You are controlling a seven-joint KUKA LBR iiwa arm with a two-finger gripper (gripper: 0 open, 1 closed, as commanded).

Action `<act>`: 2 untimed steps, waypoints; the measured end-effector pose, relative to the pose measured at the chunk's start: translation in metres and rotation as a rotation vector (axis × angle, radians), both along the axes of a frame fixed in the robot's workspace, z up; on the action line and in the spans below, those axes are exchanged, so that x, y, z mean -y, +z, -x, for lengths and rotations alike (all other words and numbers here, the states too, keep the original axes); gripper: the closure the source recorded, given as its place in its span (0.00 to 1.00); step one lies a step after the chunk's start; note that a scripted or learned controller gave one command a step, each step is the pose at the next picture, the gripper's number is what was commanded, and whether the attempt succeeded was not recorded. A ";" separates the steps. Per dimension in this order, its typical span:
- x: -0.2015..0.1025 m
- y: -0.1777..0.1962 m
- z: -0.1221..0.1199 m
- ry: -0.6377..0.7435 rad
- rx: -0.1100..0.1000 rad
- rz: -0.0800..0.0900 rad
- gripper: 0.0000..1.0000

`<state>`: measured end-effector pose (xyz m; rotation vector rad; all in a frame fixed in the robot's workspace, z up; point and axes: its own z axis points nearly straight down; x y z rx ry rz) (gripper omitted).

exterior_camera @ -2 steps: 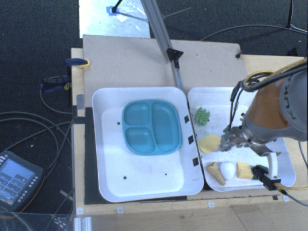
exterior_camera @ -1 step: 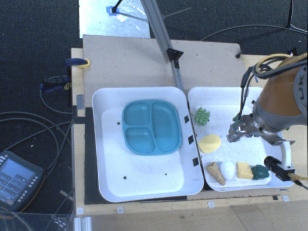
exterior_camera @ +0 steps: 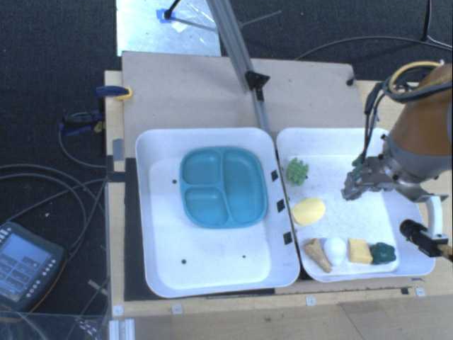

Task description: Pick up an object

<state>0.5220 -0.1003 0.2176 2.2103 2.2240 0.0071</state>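
The right bin (exterior_camera: 333,151) holds a green spiky object (exterior_camera: 297,170) at its left, a yellow lemon-like object (exterior_camera: 308,210) below that, and along the front a tan cone (exterior_camera: 318,254), a white egg (exterior_camera: 335,249), a yellow block (exterior_camera: 359,251) and a dark green object (exterior_camera: 383,253). My gripper (exterior_camera: 356,188) hangs over the right bin's middle, right of the lemon and apart from every object. Nothing shows between its fingers.
The left bin (exterior_camera: 159,225) carries a blue divided plate (exterior_camera: 224,187). A grey pole (exterior_camera: 233,34) slants down to the bins' back edge. Cables and a blue clamp (exterior_camera: 113,91) lie at the left, with a tablet (exterior_camera: 25,261) on the floor.
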 end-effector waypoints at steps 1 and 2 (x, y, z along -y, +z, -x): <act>0.000 0.054 -0.002 0.000 0.001 0.000 1.00; -0.056 0.056 0.003 0.005 -0.005 -0.003 1.00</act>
